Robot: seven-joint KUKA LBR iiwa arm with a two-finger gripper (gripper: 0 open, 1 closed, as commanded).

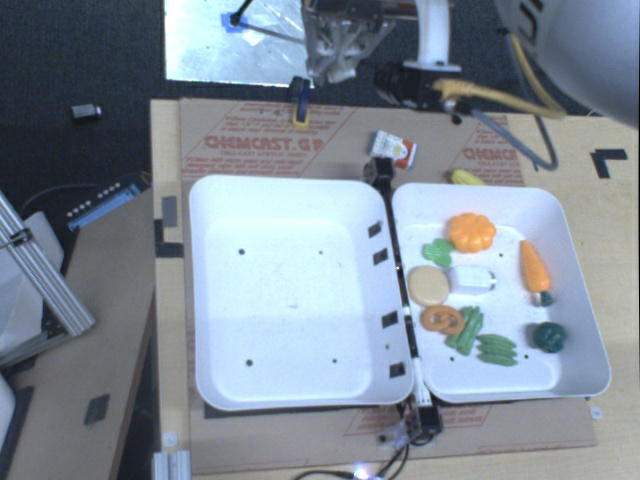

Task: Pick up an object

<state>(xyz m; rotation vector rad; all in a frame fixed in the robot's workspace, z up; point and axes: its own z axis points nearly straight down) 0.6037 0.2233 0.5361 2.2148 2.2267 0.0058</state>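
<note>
Bench's right bin [575,268] holds toy food; tool [338,53], grip state unclear, hangs far behind.

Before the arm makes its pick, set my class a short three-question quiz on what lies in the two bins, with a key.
1. True or false: the orange pumpkin-shaped toy lies in the right white bin.
2. Which item lies nearest the right bin's front right corner?
A. round tan biscuit-shaped toy
B. dark green round toy
C. orange carrot-shaped toy
3. Fill in: the claw hangs beyond the far edge of the ____ white bin.

Key: 1 true; 2 B; 3 left.
</note>
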